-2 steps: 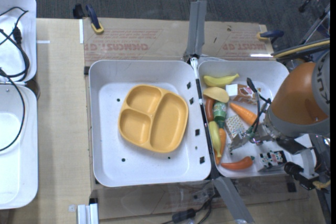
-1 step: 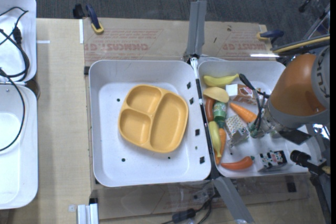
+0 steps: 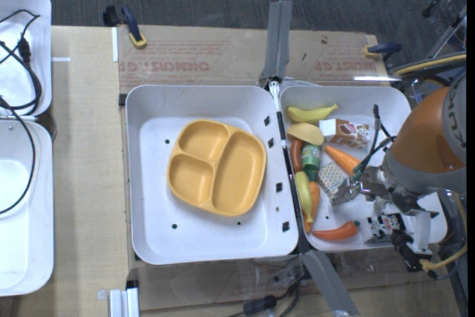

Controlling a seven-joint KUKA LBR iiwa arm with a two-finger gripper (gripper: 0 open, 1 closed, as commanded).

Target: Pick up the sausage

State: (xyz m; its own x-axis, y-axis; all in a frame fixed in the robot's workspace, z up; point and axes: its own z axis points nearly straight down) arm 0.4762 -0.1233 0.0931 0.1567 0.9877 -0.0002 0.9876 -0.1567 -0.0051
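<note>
I'm seeing the gripper (image 3: 343,193) hanging low in the right bin (image 3: 397,102), and I cannot tell how it is set from this angle. The sausage (image 3: 335,231) is lying at about five o'clock from it, near but apart, along the bin's lower wall. At twelve o'clock a carrot (image 3: 343,158) is resting, and farther toward eleven a banana (image 3: 312,113) is sitting. Off at nine o'clock, in the left bin (image 3: 141,182), the yellow divided plate (image 3: 217,167) is lying flat.

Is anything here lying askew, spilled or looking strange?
Nothing is spilled or damaged. The toy food is crowded against the left wall of the right bin, while the yellow plate sits alone in the left bin.
</note>
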